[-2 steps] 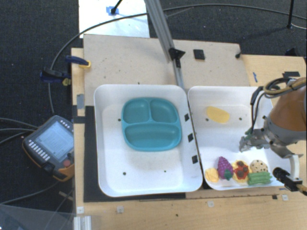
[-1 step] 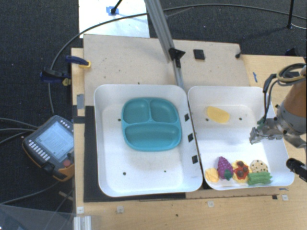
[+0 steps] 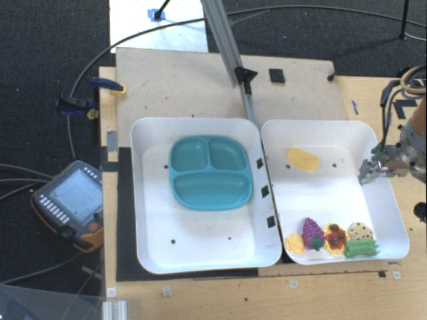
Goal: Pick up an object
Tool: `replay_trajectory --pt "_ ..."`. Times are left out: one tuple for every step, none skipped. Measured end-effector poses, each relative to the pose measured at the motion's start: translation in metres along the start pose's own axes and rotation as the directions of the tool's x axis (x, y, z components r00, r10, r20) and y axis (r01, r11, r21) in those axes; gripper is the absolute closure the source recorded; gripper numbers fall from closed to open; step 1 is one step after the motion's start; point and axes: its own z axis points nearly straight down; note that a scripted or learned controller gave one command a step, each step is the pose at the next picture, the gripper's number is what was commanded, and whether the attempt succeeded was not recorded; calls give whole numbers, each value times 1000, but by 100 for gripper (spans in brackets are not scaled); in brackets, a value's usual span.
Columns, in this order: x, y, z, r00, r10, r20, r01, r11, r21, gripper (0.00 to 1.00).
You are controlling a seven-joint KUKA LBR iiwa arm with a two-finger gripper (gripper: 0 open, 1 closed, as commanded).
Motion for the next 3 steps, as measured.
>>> replay_trajectory --pt "0 2 -30 1000 0 -1 0 1000 3 100" --pt "46 10 -36 1000 -5 -4 5 1000 5 100" --pt "101 11 -29 1000 -5 -5 5 1000 7 100"
